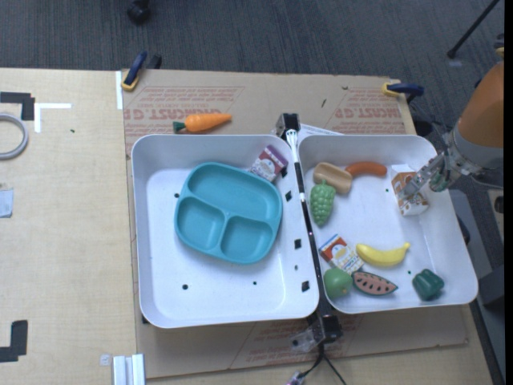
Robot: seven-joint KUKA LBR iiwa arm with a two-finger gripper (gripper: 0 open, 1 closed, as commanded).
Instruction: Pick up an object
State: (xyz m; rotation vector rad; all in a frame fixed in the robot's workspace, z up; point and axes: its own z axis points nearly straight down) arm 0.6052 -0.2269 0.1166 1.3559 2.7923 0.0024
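Observation:
The right bin (449, 239) holds several toy foods: a bread roll (333, 176), a red sausage (366, 168), green grapes (322, 203), a banana (383, 253), a small red and white box (340, 253), a green apple (337, 281), a watermelon slice (374, 283) and a green pepper (428, 284). A small white carton (405, 194) lies near the bin's right wall. My gripper (426, 181) reaches in from the right and sits right at the carton's upper right edge, touching or nearly touching it.
In the left bin (152, 239) lies a teal divided plate (228, 212), with a small printed packet (268, 164) at the back right corner. A toy carrot (204, 122) rests on the cardboard behind the bins. Clamps hold the bins together along the middle divider (300, 207).

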